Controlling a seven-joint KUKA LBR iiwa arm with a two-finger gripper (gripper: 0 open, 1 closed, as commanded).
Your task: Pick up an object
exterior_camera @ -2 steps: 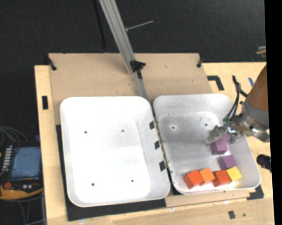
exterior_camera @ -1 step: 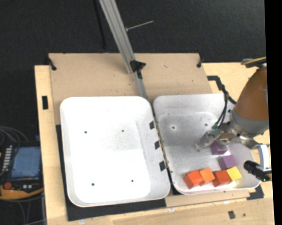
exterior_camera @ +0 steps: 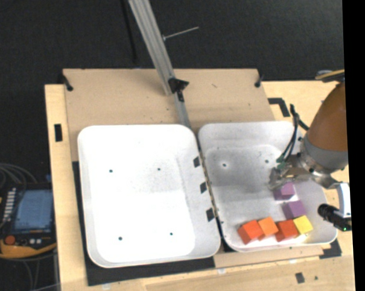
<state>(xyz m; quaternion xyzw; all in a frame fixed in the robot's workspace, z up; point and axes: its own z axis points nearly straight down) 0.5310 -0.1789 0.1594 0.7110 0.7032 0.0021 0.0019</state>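
Observation:
My gripper (exterior_camera: pixel 281 178) hangs over the right side of the right bin (exterior_camera: pixel 243 151), reaching in from the right. Just below and touching its tip in the view is a purple block (exterior_camera: pixel 286 191); I cannot tell whether the block is gripped or merely lies beneath. A second purple block (exterior_camera: pixel 293 208) lies right in front of it. Along the bin's front wall sit a yellow block (exterior_camera: pixel 304 224), a red block (exterior_camera: pixel 287 230), an orange block (exterior_camera: pixel 268 226) and another red-orange block (exterior_camera: pixel 251 232).
The left bin (exterior_camera: pixel 139 192) stands beside the right one, joined by dark clips (exterior_camera: pixel 203 186). A slanted metal rail (exterior_camera: pixel 157 46) rises behind the bins. The right bin's far-left floor is bare and scuffed grey.

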